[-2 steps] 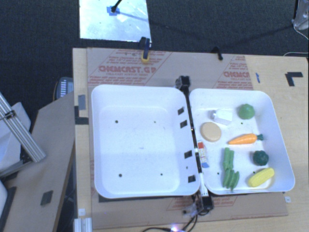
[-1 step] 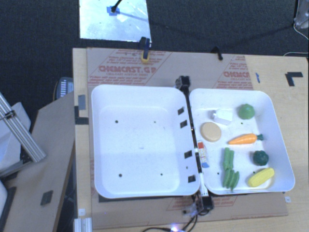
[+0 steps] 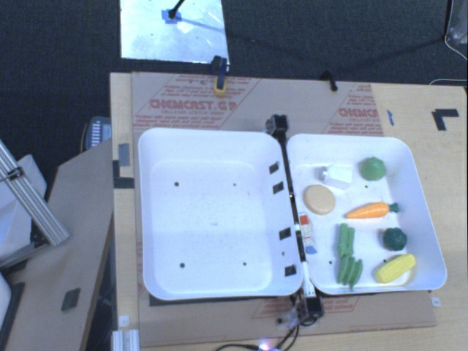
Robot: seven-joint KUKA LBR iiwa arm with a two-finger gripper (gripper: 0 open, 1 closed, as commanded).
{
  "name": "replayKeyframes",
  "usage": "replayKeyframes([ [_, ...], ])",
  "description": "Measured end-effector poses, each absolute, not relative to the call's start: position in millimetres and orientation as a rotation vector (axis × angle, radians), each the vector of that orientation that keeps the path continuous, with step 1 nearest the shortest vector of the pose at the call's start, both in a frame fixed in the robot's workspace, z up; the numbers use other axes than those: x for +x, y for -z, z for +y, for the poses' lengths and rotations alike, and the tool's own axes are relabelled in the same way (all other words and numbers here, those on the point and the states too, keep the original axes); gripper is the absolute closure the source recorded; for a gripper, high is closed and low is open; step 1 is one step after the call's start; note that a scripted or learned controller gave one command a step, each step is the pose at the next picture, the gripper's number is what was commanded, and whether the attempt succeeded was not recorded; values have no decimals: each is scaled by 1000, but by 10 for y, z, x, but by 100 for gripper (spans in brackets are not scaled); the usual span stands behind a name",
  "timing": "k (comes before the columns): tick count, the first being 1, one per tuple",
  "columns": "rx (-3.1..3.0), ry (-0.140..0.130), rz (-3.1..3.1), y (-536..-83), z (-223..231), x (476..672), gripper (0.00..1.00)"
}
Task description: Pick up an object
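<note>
Here, the right bin (image 3: 423, 172) holds a carrot (image 3: 369, 210), a corn cob (image 3: 395, 268), green beans (image 3: 347, 254) and a tan disc (image 3: 319, 199).

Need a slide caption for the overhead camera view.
Right bin holds carrot, corn, green beans, broccoli and tan disc, beside the left bin.

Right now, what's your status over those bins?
Nothing picked yet. Carrot, corn, green beans lie loose in right bin. Nothing blocking them.
</note>
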State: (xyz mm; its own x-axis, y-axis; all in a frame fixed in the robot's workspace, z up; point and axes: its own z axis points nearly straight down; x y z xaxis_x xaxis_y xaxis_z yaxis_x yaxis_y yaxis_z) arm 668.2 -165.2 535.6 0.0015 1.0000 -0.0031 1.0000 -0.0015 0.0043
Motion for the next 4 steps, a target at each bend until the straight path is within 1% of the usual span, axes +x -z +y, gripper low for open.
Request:
replayKeyframes([
  [2, 2219, -1, 2217, -5357, -1840, 6679, 100],
  [3, 2219, -2, 2218, -5357, -1969, 6596, 100],
  [4, 2219, -1, 2218, -5357, -2067, 6563, 100],
])
